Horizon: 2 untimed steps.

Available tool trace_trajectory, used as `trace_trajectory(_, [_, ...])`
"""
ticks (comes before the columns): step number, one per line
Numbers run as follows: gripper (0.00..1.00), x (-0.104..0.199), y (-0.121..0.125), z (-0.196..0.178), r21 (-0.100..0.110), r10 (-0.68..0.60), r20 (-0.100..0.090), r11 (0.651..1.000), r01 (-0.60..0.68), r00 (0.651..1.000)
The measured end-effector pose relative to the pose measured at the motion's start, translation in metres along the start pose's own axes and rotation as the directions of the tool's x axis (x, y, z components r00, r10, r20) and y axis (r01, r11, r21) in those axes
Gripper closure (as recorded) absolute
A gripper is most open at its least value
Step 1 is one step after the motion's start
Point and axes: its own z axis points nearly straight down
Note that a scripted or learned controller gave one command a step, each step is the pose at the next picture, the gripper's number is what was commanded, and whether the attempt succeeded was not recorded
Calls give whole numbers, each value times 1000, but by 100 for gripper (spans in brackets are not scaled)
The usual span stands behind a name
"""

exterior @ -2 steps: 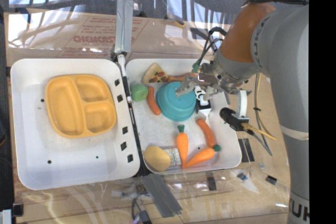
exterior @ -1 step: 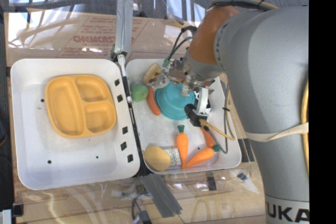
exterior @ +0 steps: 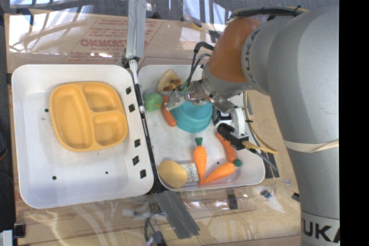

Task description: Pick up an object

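Note:
The right bin holds several toy foods. A teal bowl sits near its middle, and my gripper hangs right over the bowl's far rim, under the orange-banded wrist. Left of the bowl lie a green ball and a short orange carrot. A tan slice rests at the far edge. Toward the front stand a carrot with a green top, a second carrot lying slanted, and a third by the right wall. A yellow potato and a pale bottle lie at the front left.
The left bin carries a yellow divided tray. A ridge with black clips separates the two bins. The thick grey arm covers the right side of the bench.

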Motion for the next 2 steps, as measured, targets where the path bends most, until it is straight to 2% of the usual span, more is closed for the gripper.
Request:
trace_trajectory(1, [0, -19, 61, 4, 35, 181, -10, 983, -180, 984])
trace_trajectory(2, [0, -69, 57, 4, 48, 219, -26, 975, -218, 975])
